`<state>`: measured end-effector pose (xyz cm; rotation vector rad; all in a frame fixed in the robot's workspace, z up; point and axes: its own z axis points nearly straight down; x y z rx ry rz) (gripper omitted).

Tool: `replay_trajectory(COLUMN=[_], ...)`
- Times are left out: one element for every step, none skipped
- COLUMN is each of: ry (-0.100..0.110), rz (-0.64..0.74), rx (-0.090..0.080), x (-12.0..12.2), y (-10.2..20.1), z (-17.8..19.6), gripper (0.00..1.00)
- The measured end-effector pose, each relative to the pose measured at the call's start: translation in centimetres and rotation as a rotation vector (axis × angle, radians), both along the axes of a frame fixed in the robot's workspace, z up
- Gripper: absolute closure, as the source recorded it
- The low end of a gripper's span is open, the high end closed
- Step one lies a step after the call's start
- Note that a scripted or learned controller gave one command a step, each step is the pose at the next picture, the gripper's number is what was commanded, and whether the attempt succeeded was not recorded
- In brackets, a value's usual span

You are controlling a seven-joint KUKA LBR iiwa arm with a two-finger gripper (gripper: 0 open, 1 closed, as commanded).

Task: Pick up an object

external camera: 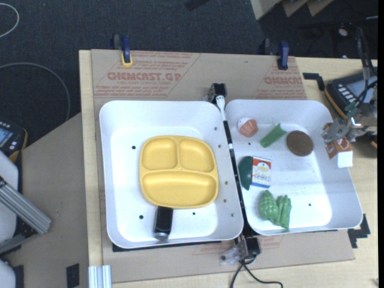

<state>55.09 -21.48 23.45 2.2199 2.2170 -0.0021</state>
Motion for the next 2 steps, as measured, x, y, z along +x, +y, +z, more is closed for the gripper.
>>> replay_trajectory(ry=[-0.019, 0.015], rz=[0.004, 0.001], rx=[-0.006, 0.009], x=[1.3, 0.7], y=[-1.0, -0.8], z=[23.5, 9.3], gripper=[1.00, 1.00])
